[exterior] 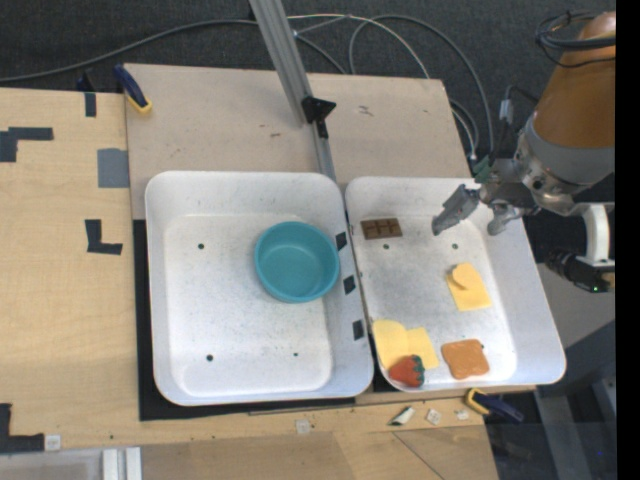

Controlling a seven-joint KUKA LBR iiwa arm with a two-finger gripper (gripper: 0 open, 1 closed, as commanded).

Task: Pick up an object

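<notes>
My gripper (476,218) hangs over the upper right part of the right bin (530,298), its two fingers spread apart with nothing between them. Below it in that bin lies a yellow cheese-like wedge (467,286). A brown chocolate bar (380,229) lies to the gripper's left near the bin's top. At the bin's front sit a yellow piece (402,342), a red strawberry-like object (407,370) and an orange toast-like square (465,358). A teal bowl (295,260) stands in the left bin (180,298).
A grey slanted pole (290,68) rises from between the bins at the back. Cables (400,38) trail across the dark floor behind the bench. Small clamps sit at the bench's back left (133,89) and front right (487,404).
</notes>
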